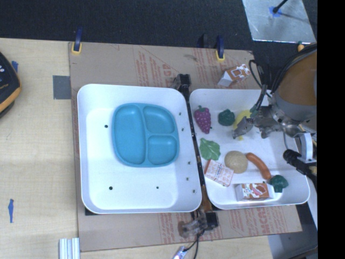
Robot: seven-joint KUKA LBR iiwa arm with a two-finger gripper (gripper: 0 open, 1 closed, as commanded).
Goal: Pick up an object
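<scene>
The right white bin (229,203) holds several toy foods. A purple grape bunch (202,118) and a dark green vegetable (226,117) lie near its far left. A green leaf (209,148), a tan round piece (235,161) and an orange sausage (259,165) sit in the middle. My gripper (241,129) hangs low over the bin's upper middle, just right of the green vegetable. A yellow piece (243,115) lies partly hidden behind it. Nothing shows as held.
The left white bin (97,188) bears a blue divided plate (145,134). In the right bin, two red-and-white packets (218,173) (253,191) and a dark green piece (278,183) lie near the front. A small carton (233,75) rests outside, behind the bin. The arm (296,90) covers the right side.
</scene>
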